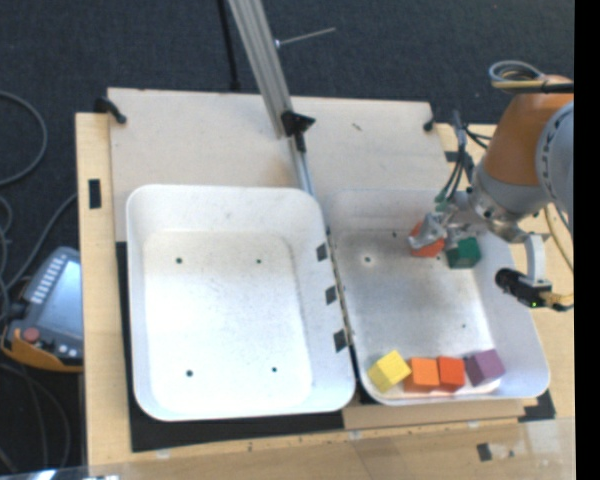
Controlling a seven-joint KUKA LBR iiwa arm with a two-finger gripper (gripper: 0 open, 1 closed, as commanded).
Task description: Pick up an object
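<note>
The arm [525, 158] reached over the right bin [420, 298]; its gripper [442, 240] sat low beside a green cube [464, 254] and a red piece [425, 244], grip state indiscernible; a clean lift likely needed centring on one block; matte yellow [389, 370], orange [424, 372], red-orange [451, 372] and purple [484, 366] cubes lined the smooth front wall.

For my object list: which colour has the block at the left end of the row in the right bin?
Yellow. The block shows best in the camera view, at the right bin's near edge.
</note>
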